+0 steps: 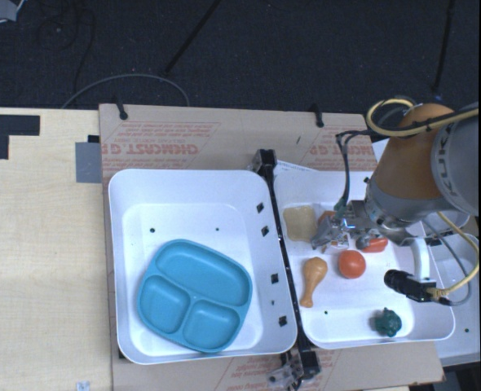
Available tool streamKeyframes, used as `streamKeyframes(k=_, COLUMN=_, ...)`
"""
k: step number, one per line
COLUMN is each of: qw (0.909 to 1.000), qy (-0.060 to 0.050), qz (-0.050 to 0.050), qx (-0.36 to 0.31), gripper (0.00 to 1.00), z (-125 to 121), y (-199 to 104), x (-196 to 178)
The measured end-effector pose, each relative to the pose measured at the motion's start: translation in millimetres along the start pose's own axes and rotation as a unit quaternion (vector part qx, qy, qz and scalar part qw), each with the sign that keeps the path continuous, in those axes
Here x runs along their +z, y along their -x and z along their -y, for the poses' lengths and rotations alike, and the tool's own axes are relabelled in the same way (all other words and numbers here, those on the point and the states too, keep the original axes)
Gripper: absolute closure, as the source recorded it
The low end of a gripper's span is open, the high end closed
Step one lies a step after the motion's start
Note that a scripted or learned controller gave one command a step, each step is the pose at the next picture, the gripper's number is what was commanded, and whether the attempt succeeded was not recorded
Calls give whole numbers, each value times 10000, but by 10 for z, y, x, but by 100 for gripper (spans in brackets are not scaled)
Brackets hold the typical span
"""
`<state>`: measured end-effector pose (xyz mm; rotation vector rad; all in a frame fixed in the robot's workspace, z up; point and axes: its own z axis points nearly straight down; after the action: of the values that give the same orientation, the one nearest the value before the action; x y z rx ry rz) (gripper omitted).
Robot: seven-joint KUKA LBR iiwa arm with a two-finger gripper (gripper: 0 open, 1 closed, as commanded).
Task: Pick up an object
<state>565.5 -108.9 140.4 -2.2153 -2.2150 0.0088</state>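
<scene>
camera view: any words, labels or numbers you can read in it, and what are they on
Red printing on the cardboard sheet under the bins, above the left bin: it sits upside down and mirrored, too blurred to read for sure.
Fainter red printing on the same sheet, above the right bin: too blurred to read.
Dark lettering on the arm, cut by the frame edge: not readable.
</scene>
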Motion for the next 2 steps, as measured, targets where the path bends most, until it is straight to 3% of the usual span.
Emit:
streamKeyframes(k=1, qw=10000, qy=39, qz=18, qx=4, gripper=0, z=-4, y=0, x=513)
streamKeyframes(k=2, qw=10000, qy=37, qz=17, qx=33, gripper=100, z=-5, y=16, x=398)
